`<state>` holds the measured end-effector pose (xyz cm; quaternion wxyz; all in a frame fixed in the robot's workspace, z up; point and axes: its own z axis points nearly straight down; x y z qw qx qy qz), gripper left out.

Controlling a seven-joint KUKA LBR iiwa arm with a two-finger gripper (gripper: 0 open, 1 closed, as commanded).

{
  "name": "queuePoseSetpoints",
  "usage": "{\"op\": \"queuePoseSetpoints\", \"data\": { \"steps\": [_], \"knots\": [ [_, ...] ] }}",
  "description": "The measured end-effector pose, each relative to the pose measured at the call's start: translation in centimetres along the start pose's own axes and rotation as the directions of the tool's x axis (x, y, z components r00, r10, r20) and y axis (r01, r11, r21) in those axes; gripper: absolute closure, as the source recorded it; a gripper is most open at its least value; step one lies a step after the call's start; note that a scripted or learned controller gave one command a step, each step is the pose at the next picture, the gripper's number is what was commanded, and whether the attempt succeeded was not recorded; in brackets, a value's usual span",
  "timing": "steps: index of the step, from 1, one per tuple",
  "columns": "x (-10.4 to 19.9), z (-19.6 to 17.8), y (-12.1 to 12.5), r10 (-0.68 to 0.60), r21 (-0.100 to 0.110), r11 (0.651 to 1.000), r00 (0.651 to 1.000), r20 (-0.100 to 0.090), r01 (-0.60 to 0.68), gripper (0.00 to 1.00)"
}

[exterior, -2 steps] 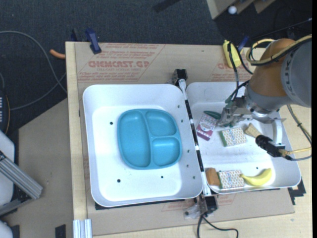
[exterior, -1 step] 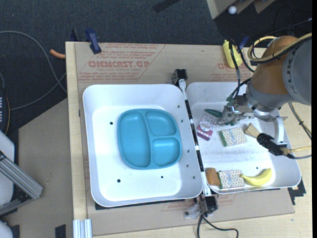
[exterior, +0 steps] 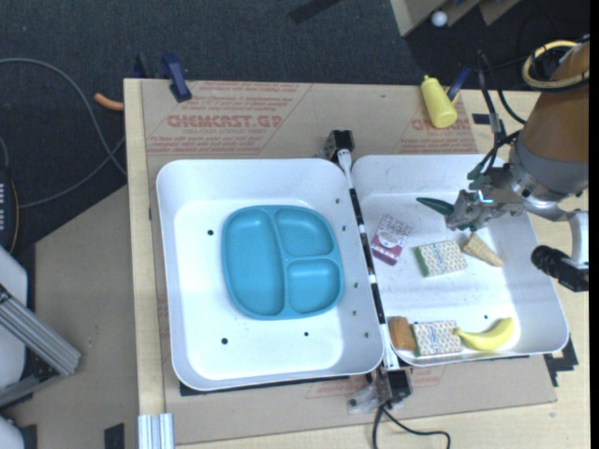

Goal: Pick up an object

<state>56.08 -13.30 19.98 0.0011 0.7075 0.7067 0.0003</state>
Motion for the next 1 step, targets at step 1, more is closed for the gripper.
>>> {"op": "queuePoseSetpoints", "data": {
  "steps": [1],
  "knots": [
    [-0.39, 6.93, 4.98, -0.002, 0.002, 1.000, 1.000, -0.001, 0.002, 1.00]
  ]
}}
